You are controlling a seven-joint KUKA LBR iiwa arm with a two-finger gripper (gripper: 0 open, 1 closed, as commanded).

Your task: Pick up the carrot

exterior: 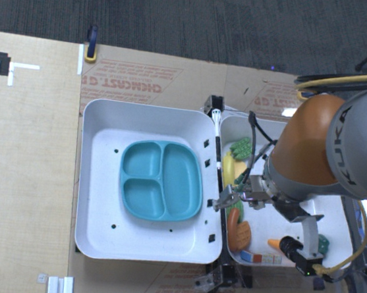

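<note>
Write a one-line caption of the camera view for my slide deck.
KUKA arm's gripper low over the carrot in the right bin; teal divided plate in the left bin.

Blue divided plate (162, 180) in left bin (92, 184); yellow item (229, 167) in right bin.

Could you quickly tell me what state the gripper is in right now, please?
Gripper: low over the right bin beside the carrot; whether it is open or closed cannot be told.

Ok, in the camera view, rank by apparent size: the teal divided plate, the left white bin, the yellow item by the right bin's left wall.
1. left white bin
2. teal divided plate
3. yellow item, partly hidden by the arm, so its full size is unsure.
</note>
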